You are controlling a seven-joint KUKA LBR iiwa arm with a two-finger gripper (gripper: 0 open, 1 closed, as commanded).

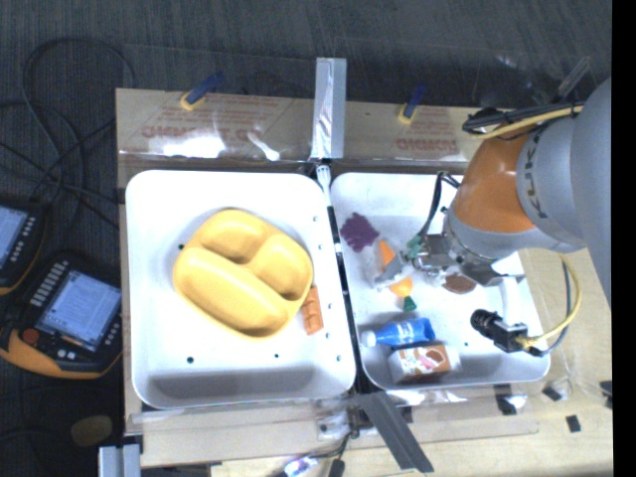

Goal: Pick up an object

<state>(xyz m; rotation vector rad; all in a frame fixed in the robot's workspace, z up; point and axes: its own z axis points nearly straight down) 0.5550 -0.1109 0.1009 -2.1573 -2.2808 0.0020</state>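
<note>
Both bins look like smooth white plastic with a soft sheen. The left bin [149, 366], well away from the gripper [397, 264], holds a big yellow pillow-like thing [243, 269] of smooth, slightly glossy skin, with a small orange ridged piece [312, 311] touching it. In the right bin [532, 366], the gripper's parts look like dull grey metal. Just left of it lies a matt purple lump [359, 231]. Below it lie a glossy blue plastic bottle [401, 333] and a shiny printed carton [424, 363]. The arm's orange band [494, 192] is smooth and satin.
</note>
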